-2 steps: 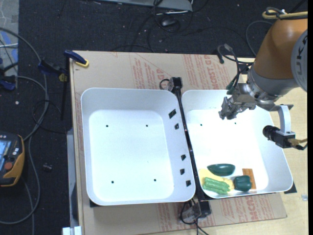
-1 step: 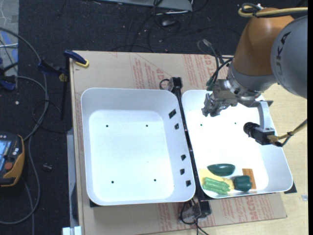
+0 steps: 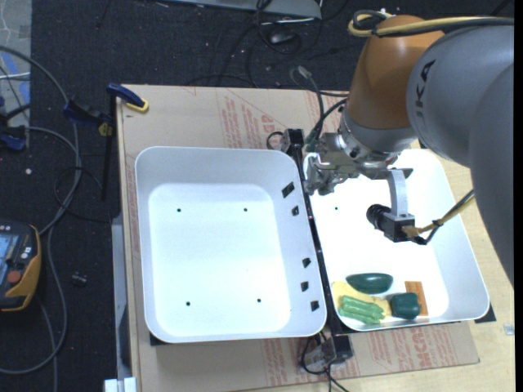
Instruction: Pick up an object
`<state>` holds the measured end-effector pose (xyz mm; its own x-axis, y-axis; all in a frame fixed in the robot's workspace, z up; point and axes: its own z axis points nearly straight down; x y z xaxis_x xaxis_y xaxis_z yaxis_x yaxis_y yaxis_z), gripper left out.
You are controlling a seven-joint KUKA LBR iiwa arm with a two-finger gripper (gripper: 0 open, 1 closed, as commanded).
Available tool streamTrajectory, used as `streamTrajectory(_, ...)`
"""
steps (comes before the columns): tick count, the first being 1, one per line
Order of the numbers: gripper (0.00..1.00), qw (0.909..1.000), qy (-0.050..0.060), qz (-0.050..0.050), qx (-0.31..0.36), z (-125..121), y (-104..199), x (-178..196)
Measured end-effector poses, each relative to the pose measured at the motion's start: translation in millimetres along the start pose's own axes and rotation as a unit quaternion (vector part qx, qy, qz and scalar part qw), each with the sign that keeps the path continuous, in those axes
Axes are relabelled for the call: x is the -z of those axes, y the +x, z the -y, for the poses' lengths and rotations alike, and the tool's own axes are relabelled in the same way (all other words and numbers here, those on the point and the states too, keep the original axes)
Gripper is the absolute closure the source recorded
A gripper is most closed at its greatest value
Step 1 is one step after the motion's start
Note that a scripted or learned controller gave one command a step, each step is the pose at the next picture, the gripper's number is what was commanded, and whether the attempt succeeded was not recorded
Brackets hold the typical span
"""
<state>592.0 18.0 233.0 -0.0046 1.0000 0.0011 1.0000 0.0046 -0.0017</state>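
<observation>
Nearest, four small things lie clustered at the near end of the right shallow white bin (image 3: 351, 243). A pale green ridged plastic piece (image 3: 359, 309) lies closest to that bin's near rim, with a dark teal blocky piece (image 3: 404, 305) just beside it on the right. A dark green oval piece (image 3: 368, 282) sits just behind those two. A flat orange-brown rectangular piece (image 3: 416, 288) lies to the right of the oval, right against the teal block. All four rest on the bin floor, well apart from the end effector (image 3: 320, 174).

Further back, the end effector hangs over the far left part of the right bin, close by its left wall. Whether it is open or closed cannot be told from this angle. The grey arm with its orange band (image 3: 392, 72) rises over the bin's far end.

Against the right bin's left wall stands the left shallow white bin (image 3: 212, 235), with small black tabs (image 3: 306, 261) along the shared side. Both bins rest on a beige tabletop with red print (image 3: 221, 113). Well beyond the right bin and far to its left, a blue clamp with a yellow tip (image 3: 127, 96) grips the tabletop's far corner.
</observation>
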Motion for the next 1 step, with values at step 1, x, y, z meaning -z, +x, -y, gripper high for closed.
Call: streamTrajectory(1,1.0,1.0,-0.001,0.0,0.0,-1.4,45.2,2.1)
